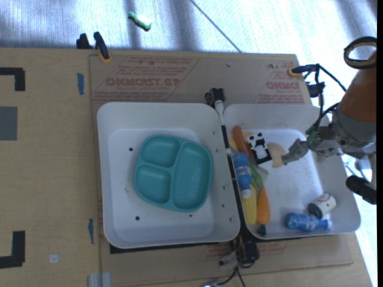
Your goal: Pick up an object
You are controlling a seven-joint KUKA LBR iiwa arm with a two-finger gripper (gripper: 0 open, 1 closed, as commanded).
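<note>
My gripper [291, 153] hangs low over the right bin [335, 178], reaching in from the right. Its tip is right beside a small cream-coloured piece [276, 155], and I cannot tell whether they touch. Just left of that lies a black-and-white panda toy [258, 146]. Along the bin's left wall lie an orange carrot-like stick [239, 139], a blue bottle [242, 174], a yellow corn cob [249, 203] and an orange carrot [262, 203]. Near the front right corner sit a crumpled blue item [305, 221] and a small white bottle [323, 204].
The left bin [114, 160] holds a teal divided plate [173, 173]. A black clamp [215, 97] sits at the far end of the ridge between the bins. Cables [320, 79] run by the arm at the right. Cardboard [48, 160] surrounds the bins.
</note>
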